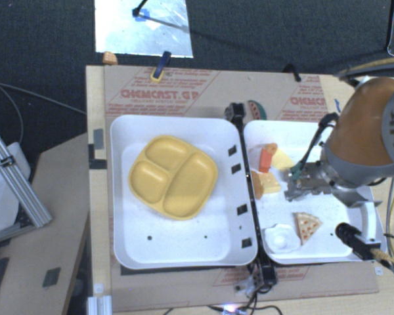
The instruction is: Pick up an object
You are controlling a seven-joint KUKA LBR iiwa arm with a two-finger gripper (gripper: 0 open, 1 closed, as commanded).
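The right bin (364,228) holds several small toy foods: a red piece (267,157), a yellow wedge (284,159), a cheese-coloured block (268,184), a pizza-like slice (306,226) and a white fried-egg shape (280,237). My gripper (295,188) hangs low over the middle of this bin, just right of the cheese block and above the pizza slice. Nothing shows between its tips.
The left bin (128,241) holds a yellow divided plate (174,176). A black divider with clips (248,176) runs between the bins. The grey and orange arm (371,136) covers the right bin's upper right. Cardboard (184,94) lies under both bins.
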